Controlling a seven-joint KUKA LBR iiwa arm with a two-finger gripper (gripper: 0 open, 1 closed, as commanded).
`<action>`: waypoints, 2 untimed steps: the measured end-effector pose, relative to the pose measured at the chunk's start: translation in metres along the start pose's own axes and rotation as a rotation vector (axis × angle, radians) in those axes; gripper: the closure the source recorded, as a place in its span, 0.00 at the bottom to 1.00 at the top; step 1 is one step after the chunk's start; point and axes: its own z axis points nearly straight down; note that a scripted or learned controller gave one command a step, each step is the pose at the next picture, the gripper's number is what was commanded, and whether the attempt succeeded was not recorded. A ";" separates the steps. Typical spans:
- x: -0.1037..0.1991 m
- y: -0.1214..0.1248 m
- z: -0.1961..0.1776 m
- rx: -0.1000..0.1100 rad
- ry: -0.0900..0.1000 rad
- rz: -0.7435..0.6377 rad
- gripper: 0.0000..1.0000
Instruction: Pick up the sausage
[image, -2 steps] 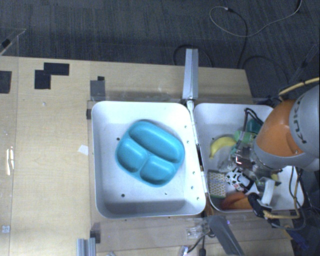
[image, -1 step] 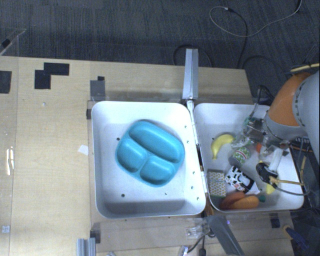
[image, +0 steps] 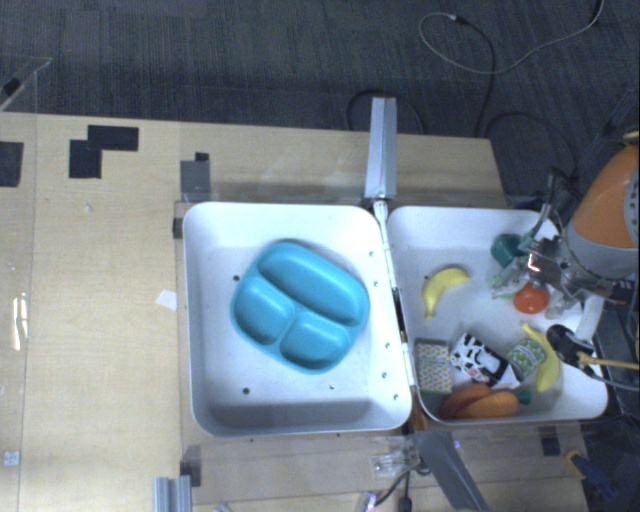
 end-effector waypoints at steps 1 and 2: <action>0.053 -0.021 0.027 -0.004 0.003 0.645 0.00; 0.055 -0.019 0.015 -0.008 0.007 0.633 1.00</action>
